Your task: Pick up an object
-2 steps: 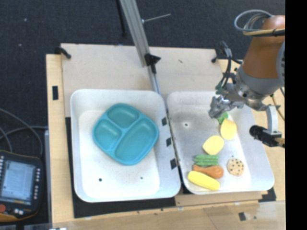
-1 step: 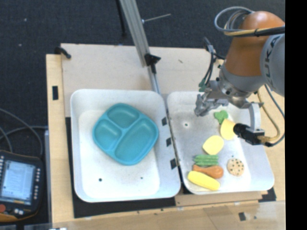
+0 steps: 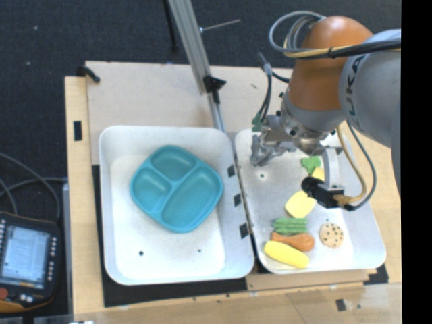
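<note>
Right bin [image 3: 358,248] — gripper [image 3: 260,155] fingers unclear.

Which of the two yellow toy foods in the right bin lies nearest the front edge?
The long yellow banana-like piece, lying below the orange carrot; the yellow wedge sits farther back.

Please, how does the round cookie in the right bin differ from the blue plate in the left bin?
The cookie is tan with dark dots; the blue plate is plain turquoise. The cookie is much smaller than the plate. The plate has three compartments; the cookie is one flat disc. The cookie lies close to other toy foods; the plate lies alone in its bin. Both lie flat on a white bin floor.
</note>
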### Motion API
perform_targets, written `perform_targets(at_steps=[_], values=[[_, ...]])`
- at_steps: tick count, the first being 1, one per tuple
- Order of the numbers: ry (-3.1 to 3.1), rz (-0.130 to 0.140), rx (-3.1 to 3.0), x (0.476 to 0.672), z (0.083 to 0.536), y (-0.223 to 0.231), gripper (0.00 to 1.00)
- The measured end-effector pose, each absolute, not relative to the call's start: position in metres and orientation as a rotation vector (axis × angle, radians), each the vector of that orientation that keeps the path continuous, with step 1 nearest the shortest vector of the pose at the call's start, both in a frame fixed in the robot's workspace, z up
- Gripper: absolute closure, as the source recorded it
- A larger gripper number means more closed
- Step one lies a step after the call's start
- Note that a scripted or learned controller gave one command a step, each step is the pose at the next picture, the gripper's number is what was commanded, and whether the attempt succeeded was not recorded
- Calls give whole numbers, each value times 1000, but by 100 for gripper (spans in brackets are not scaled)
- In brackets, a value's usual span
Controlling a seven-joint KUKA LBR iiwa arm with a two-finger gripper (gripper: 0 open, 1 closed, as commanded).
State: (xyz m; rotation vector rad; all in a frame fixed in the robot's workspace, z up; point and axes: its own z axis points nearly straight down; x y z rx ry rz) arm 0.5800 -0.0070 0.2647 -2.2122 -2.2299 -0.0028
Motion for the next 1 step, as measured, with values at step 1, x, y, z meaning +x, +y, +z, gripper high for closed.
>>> perform_targets(at_steps=[1], values=[[-2228,1,-2213,577,245,44,100]])
